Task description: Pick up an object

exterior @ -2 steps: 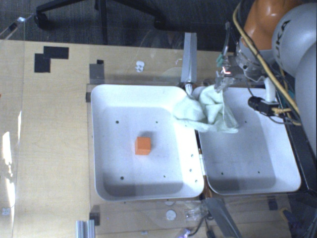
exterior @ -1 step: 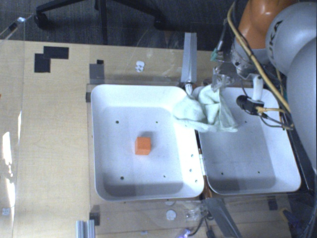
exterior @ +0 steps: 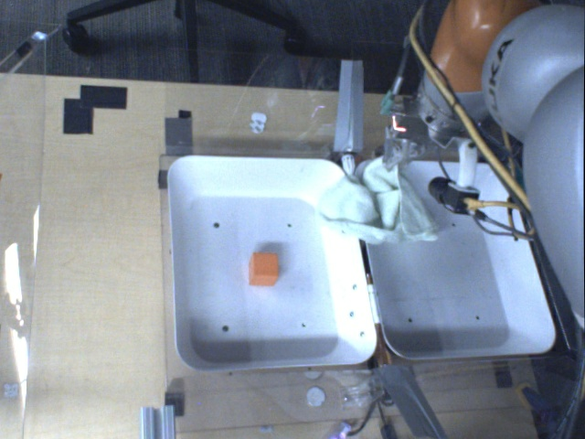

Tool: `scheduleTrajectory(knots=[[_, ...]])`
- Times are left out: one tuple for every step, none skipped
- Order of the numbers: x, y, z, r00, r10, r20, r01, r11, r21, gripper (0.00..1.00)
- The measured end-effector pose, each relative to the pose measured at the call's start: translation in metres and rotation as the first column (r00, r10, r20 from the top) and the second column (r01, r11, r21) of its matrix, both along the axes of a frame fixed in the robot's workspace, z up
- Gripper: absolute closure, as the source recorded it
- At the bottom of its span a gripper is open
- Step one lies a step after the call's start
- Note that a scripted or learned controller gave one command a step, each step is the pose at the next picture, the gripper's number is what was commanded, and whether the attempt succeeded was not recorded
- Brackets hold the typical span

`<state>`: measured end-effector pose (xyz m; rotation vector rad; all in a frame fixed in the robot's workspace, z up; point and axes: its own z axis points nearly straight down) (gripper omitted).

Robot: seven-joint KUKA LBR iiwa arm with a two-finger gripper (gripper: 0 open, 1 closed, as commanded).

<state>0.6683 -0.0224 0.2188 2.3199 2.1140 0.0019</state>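
A small orange block (exterior: 264, 269) sits by itself in the middle of the left bin (exterior: 196, 337), close to the front. The right bin (exterior: 457, 327) lies just beside it, and their edges touch. Farther back, a pale green cloth (exterior: 377, 205) hangs over the place where the two bins meet, partly in each one. Its top is pulled up into a point. The gripper (exterior: 395, 150) is right at that point, and it looks like it is pinching the cloth. Behind it is the big grey arm (exterior: 539, 80) with its orange band (exterior: 471, 21), coming in from the right.
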Motion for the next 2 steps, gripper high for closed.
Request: scheduleTrajectory(knots=[[0.001,0.030,0.003,0.991,-0.131,-0.001,0.131,0.991,0.001,1.00],[0.000,0.060,0.005,0.991,-0.133,-0.001,0.133,0.991,0.000,1.00]])
